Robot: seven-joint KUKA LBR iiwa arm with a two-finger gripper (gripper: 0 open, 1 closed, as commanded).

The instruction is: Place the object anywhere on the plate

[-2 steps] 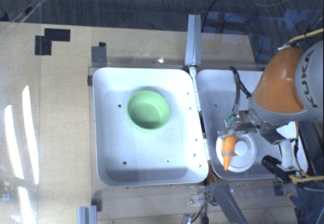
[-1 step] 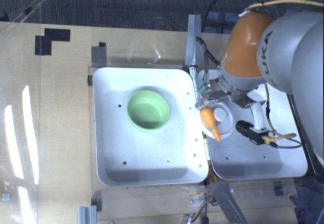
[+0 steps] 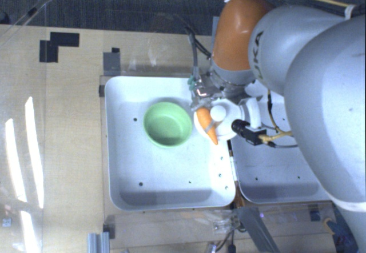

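A light green round plate [image 3: 167, 124] lies in the left white bin [image 3: 131, 189], a little left of the bin's middle. The object is a small orange carrot-shaped piece [image 3: 206, 125], pointed end down, just off the plate's right rim. My gripper [image 3: 209, 119] reaches in from the right under the orange wrist band. Its white fingers [image 3: 219, 113] sit on either side of the orange piece and are shut on it. The piece hangs beside the plate, over the bin floor near the bin's right wall.
The right bin [image 3: 274, 186] adjoins the left one, and the grey arm covers much of it. A black connector with a cable [image 3: 247, 131] sticks out from the wrist. The wooden bench [image 3: 57, 132] lies to the left.
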